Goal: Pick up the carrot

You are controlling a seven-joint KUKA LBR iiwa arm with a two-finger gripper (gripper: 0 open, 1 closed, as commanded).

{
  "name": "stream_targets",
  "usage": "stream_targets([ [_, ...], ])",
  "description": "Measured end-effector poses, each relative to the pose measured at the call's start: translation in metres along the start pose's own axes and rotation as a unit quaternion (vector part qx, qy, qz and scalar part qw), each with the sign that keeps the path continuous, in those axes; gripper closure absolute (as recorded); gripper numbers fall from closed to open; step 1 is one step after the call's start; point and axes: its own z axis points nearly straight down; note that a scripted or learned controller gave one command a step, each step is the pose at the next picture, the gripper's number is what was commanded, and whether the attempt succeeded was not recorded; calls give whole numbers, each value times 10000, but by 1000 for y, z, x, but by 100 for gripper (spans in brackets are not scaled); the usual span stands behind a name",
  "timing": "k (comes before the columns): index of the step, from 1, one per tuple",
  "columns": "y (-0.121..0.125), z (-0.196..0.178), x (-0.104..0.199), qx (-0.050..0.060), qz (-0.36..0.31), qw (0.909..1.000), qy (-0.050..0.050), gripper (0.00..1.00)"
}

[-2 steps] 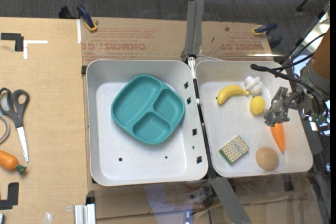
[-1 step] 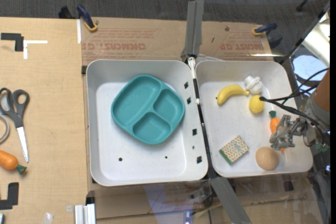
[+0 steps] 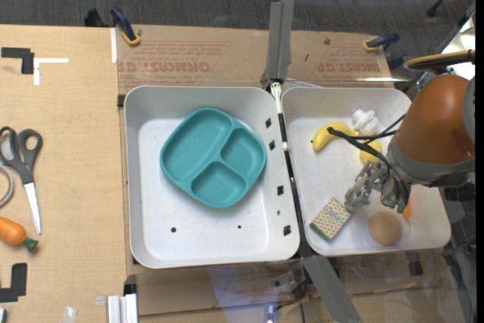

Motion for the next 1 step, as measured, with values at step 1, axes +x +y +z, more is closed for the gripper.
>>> stream_targets([
  [1, -35, -181, -37, 6, 517, 9987, -12, 100],
])
